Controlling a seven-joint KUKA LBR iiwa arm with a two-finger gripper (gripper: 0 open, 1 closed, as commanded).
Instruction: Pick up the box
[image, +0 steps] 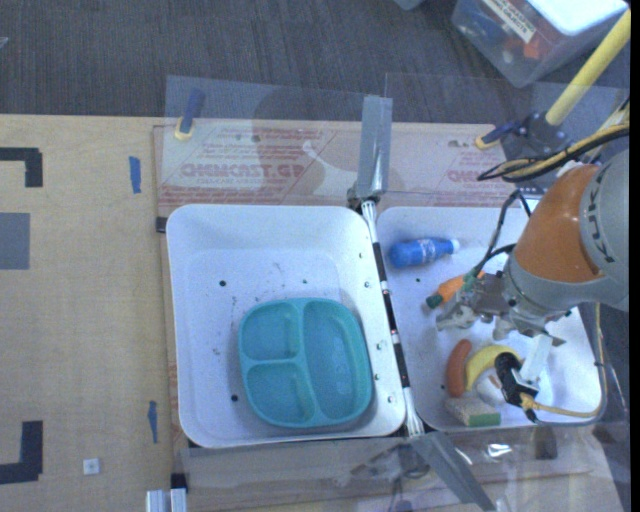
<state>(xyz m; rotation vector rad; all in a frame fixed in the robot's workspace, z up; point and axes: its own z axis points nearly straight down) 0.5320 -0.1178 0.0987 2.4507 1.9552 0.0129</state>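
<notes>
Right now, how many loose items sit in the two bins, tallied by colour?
Teal: 1, divided tray
Blue: 1, bottle
Orange: 1, carrot-like toy
Red: 1, sausage-like toy
Yellow: 1, banana
Tan and green: 1, box
Total: 6

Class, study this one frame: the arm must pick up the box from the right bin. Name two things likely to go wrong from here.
1. The box lies close against the banana and hot dog, so the fingers may catch those instead.
2. It sits near the right bin's front wall, which may crowd the gripper's descent.
</notes>
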